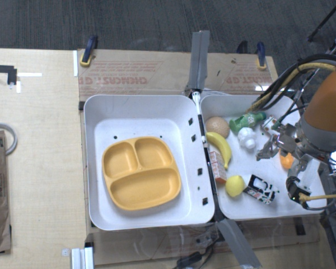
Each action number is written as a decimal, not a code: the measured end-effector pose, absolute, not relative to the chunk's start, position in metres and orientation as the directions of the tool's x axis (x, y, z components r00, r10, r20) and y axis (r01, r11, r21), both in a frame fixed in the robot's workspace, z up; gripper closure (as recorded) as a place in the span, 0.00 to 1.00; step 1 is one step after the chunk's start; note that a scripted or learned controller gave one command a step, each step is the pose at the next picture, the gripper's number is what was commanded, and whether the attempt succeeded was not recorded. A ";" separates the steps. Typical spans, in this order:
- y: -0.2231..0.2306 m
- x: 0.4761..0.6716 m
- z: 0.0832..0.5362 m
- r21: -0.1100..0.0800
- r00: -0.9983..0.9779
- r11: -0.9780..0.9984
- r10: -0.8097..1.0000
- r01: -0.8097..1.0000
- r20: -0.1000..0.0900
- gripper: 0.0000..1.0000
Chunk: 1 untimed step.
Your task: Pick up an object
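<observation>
Grey-fingered gripper (pixel 267 148), spread open with nothing between its fingers, should centre over the white ball (pixel 247 139) or the nearby banana (pixel 222 147) before closing.

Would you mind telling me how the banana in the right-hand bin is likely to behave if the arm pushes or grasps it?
The banana is curved, so a push would probably pivot it rather than roll it. Its smooth skin may slip. It lies close to the bin's dividing wall, which could block it from sliding.
</observation>
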State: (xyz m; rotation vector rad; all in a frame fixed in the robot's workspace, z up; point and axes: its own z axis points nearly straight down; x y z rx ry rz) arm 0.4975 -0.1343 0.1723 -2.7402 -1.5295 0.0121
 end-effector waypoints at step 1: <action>-0.124 0.551 0.205 -0.004 0.765 -0.765 0.644 0.644 -0.008 0.00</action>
